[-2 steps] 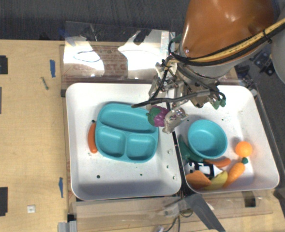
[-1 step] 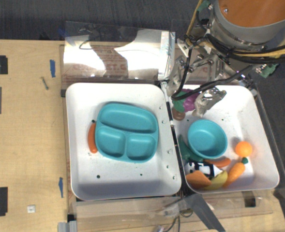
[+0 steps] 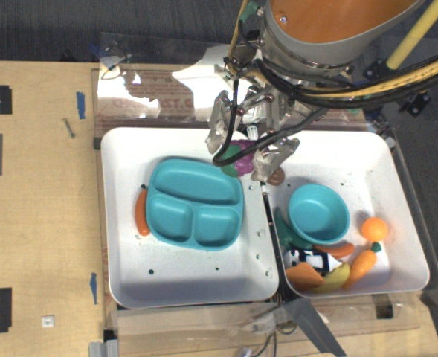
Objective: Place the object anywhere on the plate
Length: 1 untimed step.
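Observation:
A teal divided plate [image 3: 195,203] lies in the left bin [image 3: 122,266]. My gripper [image 3: 241,153] hangs just above the plate's far right corner, near the wall between the two bins. A small purple toy with a green end [image 3: 242,161], like an eggplant, sits between the two fingers and is lifted off the bin floor. The gripper is shut on it. The arm's wrist hides the upper part of the toy.
An orange sausage [image 3: 140,213] lies against the plate's left side. The right bin [image 3: 404,199] holds a teal bowl [image 3: 319,213], an orange [image 3: 375,229], a carrot [image 3: 363,263], a banana [image 3: 337,276] and other toy food at its front.

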### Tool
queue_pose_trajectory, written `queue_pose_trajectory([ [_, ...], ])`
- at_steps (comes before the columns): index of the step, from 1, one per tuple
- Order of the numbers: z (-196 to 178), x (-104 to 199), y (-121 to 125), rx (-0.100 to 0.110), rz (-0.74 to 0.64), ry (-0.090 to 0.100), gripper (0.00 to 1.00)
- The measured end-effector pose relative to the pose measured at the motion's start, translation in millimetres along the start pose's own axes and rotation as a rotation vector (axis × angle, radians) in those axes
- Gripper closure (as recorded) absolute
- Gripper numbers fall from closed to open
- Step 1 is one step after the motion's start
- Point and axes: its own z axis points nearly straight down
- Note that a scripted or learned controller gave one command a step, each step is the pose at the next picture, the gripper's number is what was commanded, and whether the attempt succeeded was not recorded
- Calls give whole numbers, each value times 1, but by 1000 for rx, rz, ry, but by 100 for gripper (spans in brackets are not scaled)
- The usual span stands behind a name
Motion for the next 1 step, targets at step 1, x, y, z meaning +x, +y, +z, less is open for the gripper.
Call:
queue_pose_trajectory([
  [1,27,12,12,-4,-385,5,100],
])
